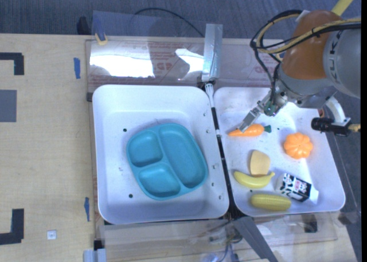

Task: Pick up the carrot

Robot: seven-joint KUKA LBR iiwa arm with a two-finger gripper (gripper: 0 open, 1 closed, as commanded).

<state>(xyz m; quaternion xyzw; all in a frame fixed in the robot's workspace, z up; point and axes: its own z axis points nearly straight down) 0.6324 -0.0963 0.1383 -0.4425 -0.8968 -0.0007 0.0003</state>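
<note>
The carrot (pixel 247 132) lies on its side on the floor of the right bin (pixel 335 189), in the upper left part of that bin and close to the wall it shares with the left bin (pixel 109 157). Its thick end points toward the pumpkin (pixel 298 145) and its thin end toward the shared wall.

The claw (pixel 250 120) hangs just above the carrot, reaching down at a slant from the grey arm (pixel 321 60) that comes in from the upper right of the carrot. Its tips sit right at the carrot's upper edge; how far apart they stand I cannot tell, and nothing is seen between them. The carrot rests on the bin floor.

To the right of the carrot, the small orange pumpkin sits on the same floor, apart from it. Below the carrot is a tan, rounded piece of toy food (pixel 260 162), touching the yellow banana (pixel 253 179) that curves just under it. Farther below the carrot lies a second yellow, oblong item (pixel 270 201), and beside that, a small black-and-white carton (pixel 297 188) lies tipped over.

Left of the carrot, past the shared wall, a blue divided plate (pixel 166 160) rests in the middle of the left bin. Both bins stand on the pale wooden bench (pixel 40 140).
</note>
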